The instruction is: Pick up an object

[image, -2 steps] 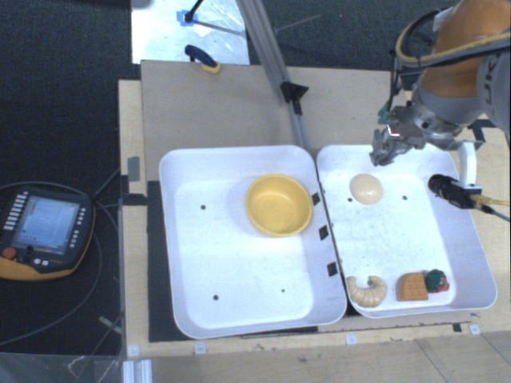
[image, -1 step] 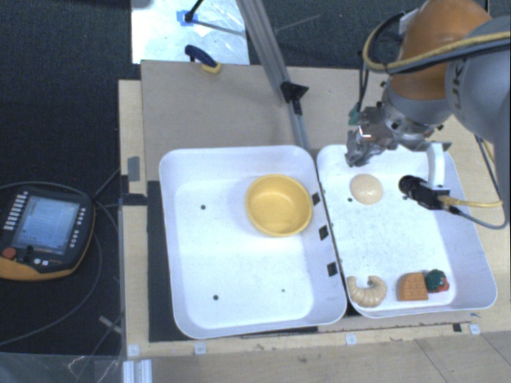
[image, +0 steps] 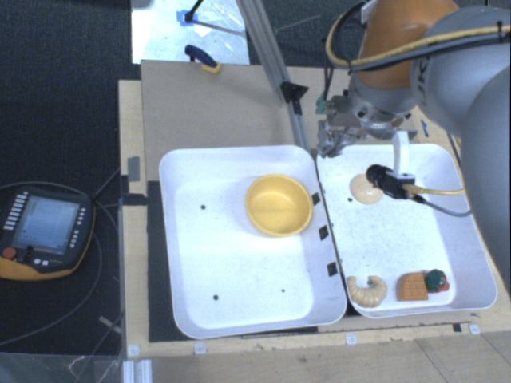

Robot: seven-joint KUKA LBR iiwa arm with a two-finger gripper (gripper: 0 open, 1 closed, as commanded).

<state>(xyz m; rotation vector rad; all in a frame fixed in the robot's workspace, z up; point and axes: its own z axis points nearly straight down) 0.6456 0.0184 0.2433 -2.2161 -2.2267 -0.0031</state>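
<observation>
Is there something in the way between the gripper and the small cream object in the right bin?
Nothing visible blocks it. The gripper sits over the right bin's upper left corner, and bare white floor lies between it and the cream object. A black cable end touches that object's right side.

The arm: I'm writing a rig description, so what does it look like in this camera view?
The arm is bulky, rounded and grey, with an orange band above the wrist. Yellow and black cables loop around that band. The gripper is a small, dark metal assembly. A yellow cable trails off a black fitting.
</observation>
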